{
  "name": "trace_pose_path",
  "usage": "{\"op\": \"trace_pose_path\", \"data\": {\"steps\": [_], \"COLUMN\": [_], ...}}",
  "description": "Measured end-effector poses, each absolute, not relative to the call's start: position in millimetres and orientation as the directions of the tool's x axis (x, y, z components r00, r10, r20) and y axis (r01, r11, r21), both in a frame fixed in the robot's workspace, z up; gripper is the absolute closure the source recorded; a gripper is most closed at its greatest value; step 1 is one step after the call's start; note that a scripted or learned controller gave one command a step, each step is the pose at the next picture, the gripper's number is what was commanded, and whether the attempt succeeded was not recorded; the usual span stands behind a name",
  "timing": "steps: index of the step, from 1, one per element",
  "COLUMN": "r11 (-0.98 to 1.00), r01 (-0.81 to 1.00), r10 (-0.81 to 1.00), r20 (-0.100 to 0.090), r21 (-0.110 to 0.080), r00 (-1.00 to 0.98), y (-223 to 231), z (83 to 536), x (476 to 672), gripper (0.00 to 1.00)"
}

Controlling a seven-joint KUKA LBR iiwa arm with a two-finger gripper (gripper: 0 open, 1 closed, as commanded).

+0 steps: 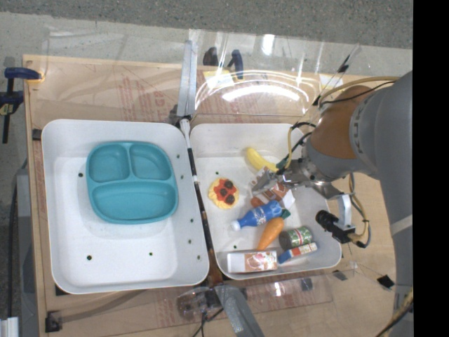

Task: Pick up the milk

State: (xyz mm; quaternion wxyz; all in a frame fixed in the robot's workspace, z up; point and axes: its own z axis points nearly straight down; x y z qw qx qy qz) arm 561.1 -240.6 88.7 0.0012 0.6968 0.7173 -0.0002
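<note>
While the tool (270, 182), its opening unreadable, hovers there, one milk (252, 261) lies beside one can (297, 238).

A teal plastic three-compartment plate (132, 181) sits in the left white bin (63, 258). In the right white bin (210, 142) lie a yellow banana (258, 160), a small round pizza-like toy (224, 193), a blue bottle (258, 215), an orange carrot (270, 233) and what appears to be a dark tin can (297, 239).
</note>
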Motion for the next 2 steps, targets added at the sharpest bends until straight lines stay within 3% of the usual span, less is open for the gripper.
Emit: {"op": "trace_pose_path", "data": {"steps": [1,2], "r11": [0.030,0.055], "r01": [1.000,0.999], "r10": [1.000,0.999], "r20": [-0.005,-0.001], "r21": [0.004,0.001], "r00": [-0.030,-0.055], "y": [-243,-217], "z": [101,181], "x": [561.9,644.0], "gripper": [1.00,1.00]}}
